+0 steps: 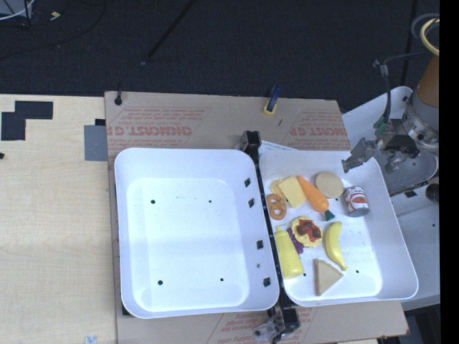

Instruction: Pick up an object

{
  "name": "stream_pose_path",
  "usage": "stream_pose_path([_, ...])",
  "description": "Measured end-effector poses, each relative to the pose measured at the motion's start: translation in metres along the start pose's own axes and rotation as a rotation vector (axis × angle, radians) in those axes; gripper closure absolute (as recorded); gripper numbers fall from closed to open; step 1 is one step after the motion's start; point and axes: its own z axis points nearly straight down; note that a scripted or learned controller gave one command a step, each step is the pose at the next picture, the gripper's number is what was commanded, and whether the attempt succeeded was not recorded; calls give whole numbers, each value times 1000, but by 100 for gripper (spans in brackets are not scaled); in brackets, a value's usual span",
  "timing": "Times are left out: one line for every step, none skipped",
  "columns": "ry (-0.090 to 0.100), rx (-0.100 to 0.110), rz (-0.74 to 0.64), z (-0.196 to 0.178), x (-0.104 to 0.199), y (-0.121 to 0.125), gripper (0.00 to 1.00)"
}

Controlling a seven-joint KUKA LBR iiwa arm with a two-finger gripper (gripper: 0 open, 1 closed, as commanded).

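The right bin (391,278) holds several toy foods. A pretzel (276,206), a yellow cheese block (292,190), a carrot (313,193) and a beige round piece (330,184) lie at its far side. A small can (355,201) lies just right of them. Nearer the front are a red-topped piece (307,231), a banana (334,244), a long yellow item (289,255) and a tan wedge (326,276). My gripper (362,155) hangs over the bin's far right corner, above and right of the beige piece and the can, touching nothing.
The left bin (129,192) sits beside the right one, joined by a black divider (259,213). Both rest on a cardboard sheet (186,124). A blue-yellow clamp (272,100) sits at the sheet's far edge. The arm's orange band (428,84) is at the right.
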Motion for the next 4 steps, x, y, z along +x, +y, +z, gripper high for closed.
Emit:
stream_pose_path([3, 2, -1, 205, 42, 47, 0])
stream_pose_path([3, 6, 4, 199, -6, -10, 0])
stream_pose_path([1, 0, -3, 199, 32, 30, 0])
stream_pose_path([2, 1, 1, 198, 1, 52, 0])
